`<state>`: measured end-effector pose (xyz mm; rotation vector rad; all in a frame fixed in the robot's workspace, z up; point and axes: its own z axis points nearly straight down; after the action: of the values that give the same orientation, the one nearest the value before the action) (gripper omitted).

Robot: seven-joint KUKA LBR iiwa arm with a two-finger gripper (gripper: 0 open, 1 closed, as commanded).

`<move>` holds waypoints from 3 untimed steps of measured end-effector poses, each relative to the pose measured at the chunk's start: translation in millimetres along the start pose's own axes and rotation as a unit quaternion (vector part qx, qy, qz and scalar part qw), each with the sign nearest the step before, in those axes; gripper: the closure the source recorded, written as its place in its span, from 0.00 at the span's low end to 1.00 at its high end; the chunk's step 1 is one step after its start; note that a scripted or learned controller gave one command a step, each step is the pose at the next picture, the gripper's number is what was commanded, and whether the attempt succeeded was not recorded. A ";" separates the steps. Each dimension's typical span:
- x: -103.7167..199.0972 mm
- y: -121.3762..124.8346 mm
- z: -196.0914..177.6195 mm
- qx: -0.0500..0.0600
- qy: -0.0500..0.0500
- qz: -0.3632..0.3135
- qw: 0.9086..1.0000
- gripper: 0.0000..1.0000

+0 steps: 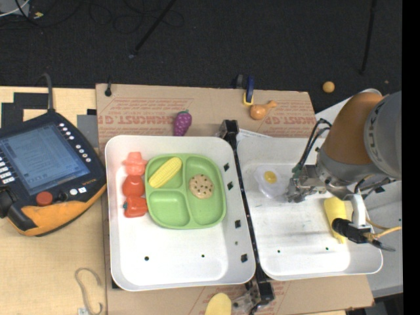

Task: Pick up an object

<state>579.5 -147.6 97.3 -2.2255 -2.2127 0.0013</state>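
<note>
Grey arm's fingers (295,192) in right bin (308,258), beside yellow-centred cup (269,179)

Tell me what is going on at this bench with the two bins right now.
A grey robot arm reaches in from the right, its gripper low in the right bin beside a small clear cup with something yellow inside. Nothing visibly sits between its fingers. The left bin holds a green divided plate with a toy corn cob and a cookie.

Right bin's (308,268) near floor lies open (left bin (170,268) crowded by green tray (186,214))
</note>
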 end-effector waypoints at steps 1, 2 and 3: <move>2.0 5.2 -61.6 -0.003 -0.001 -0.002 1.000 1.00; 2.0 5.7 -125.2 -0.003 -0.001 -0.002 1.000 1.00; 1.1 5.6 -130.4 -0.001 -0.001 -0.003 1.000 1.00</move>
<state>585.6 -146.8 227.7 -2.2213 -2.2209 -0.0003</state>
